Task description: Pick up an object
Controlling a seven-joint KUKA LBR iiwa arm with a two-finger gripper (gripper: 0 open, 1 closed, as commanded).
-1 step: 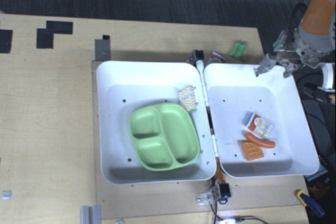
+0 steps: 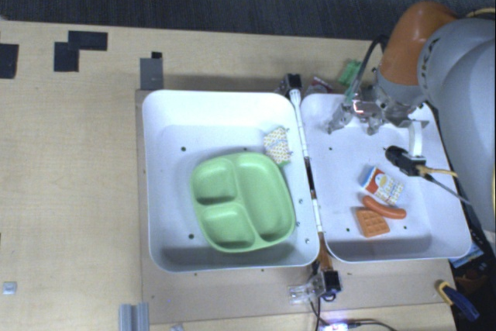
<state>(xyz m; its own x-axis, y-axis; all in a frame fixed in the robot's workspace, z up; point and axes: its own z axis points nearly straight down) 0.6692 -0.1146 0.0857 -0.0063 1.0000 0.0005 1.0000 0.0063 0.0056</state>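
Camera view, looking down at a slant on a pale wooden table [image 2: 70,190] that carries two shallow white bins side by side.

Nearest me, in the right bin [image 2: 335,194], three small things lie flat and close together in its near half. They are an orange waffle-like square [image 2: 373,225], a red sausage [image 2: 385,208] touching or just beside it, and, a little farther back, a small red and white packet [image 2: 382,184]. Each shows its top face, so I judge that any of them could be the object to pick up.

The left bin [image 2: 167,120] holds a green divided plate [image 2: 243,200], lying level and taking up most of the floor. I think it is too broad for a first try. Just beyond it, against the wall shared with the other bin, sits a small patterned scrap [image 2: 277,143]; I cannot tell what it is.

Farther back, the grey arm [image 2: 457,81] reaches in from the right. Its jaws hang over the far end of the right bin, well apart from the three items. They look spread, with nothing between them. In my judgement they are spread ready for a descent, and nothing has been picked yet.
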